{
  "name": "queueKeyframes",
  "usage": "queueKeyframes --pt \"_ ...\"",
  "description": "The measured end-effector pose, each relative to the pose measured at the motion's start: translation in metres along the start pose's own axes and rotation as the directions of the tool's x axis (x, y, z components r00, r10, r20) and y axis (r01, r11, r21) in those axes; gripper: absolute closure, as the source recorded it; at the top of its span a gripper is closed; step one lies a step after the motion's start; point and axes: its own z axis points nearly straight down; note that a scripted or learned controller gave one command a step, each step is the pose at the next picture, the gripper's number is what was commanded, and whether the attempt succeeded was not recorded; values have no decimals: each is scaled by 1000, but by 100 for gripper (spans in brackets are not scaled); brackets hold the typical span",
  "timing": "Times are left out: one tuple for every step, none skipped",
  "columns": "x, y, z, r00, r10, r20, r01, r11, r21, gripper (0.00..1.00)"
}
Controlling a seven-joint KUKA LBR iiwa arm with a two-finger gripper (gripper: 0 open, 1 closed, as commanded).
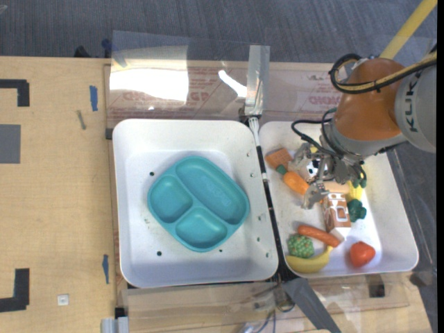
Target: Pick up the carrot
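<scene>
Two shallow white bins are recorded side by side on the worktop point(55, 186), as seen from the single overhead camera view.

Left bin point(132, 151): one teal divided plate point(198, 202) with three compartments is placed near the middle, set at a slant.

Right bin point(395, 207): several toy food items are held. A carrot point(319, 235), orange and elongated, is laid at a slant in the lower middle part of this bin, just above a yellow banana point(310, 261) and a green bunch of grapes point(300, 245). A red tomato point(361, 253) is found to the right of the banana, near the bin's lower right corner. A second orange piece point(295, 182) and a darker orange piece point(277, 158) are placed near the bin's upper left, beside the divider. A small green item point(357, 209) and a white and brown box point(338, 211) are seen right of centre.

Arm: the grey arm with its orange band point(368, 109) is extended in from the right, over the upper part of the right bin. The end effector point(316, 179) is positioned above the bin's upper middle, close to the second orange piece and apart from the carrot. Whether it is released or clenched cannot be told; nothing is seen grasped by it.
</scene>
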Motion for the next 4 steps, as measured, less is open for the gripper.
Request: queueKeyframes --pt "-9 2 6 999 40 -20 -40 999 -1 0" --pt "-8 2 6 999 32 -16 -32 999 1 0" --pt "-20 1 11 952 -307 -4 307 952 -2 0" --pt "-23 1 -2 952 -305 5 305 952 1 100"
